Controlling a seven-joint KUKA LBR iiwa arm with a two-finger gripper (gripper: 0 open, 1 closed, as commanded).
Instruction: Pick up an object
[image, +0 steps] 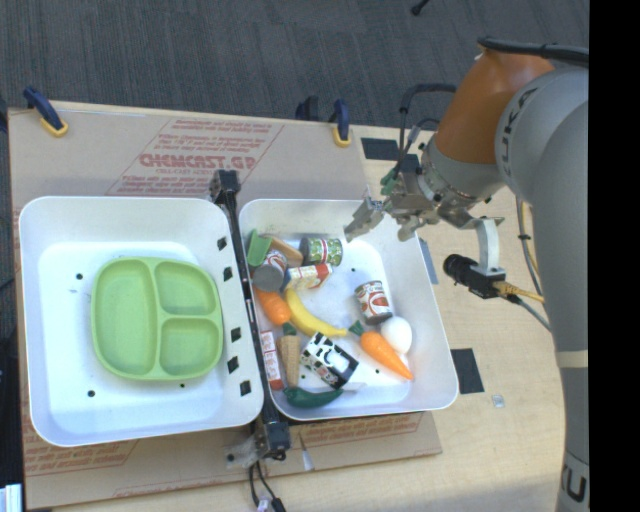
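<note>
The right bin (428, 300) holds a jumble of toy food. A green can (322, 250) lies near the bin's far side, with a small bottle (308, 274) beside it. A red can (372, 300), a white egg (398, 333) and an orange carrot (385, 356) sit toward the right. A yellow banana (310, 316) lies in the middle, with a black-and-white carton (330, 361) in front of it. My gripper (384, 222) hangs above the bin's far right corner, open, with nothing between its fingers.
The left bin (40, 300) holds a green divided plate (157, 318). A black divider clip (226, 184) sits between the bins. A dark green vegetable (312, 396) and a smaller carrot (273, 307) lie along the right bin's left and front. Blue clamps (48, 112) hold the cardboard.
</note>
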